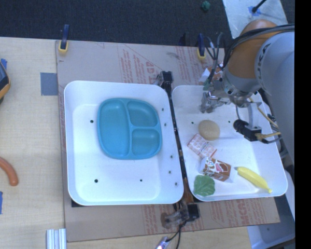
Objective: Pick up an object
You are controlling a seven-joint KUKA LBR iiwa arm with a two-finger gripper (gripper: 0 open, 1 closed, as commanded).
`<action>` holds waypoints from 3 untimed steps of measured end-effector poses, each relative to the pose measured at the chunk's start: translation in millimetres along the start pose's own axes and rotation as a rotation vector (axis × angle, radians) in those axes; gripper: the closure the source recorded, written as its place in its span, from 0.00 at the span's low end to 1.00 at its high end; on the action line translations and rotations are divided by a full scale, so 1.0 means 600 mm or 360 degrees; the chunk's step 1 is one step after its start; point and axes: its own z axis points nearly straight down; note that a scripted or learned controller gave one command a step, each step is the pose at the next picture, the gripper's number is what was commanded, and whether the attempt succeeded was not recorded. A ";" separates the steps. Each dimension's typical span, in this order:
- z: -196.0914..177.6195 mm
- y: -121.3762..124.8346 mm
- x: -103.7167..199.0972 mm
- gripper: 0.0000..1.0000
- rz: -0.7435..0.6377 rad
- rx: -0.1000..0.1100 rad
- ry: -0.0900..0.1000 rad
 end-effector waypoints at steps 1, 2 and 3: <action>0.000 0.000 0.000 0.00 0.0000 0.0001 0.0000; 0.023 -0.077 -0.020 0.00 0.0001 0.0010 -0.0001; 0.023 -0.090 -0.037 0.00 0.0001 0.0011 0.0000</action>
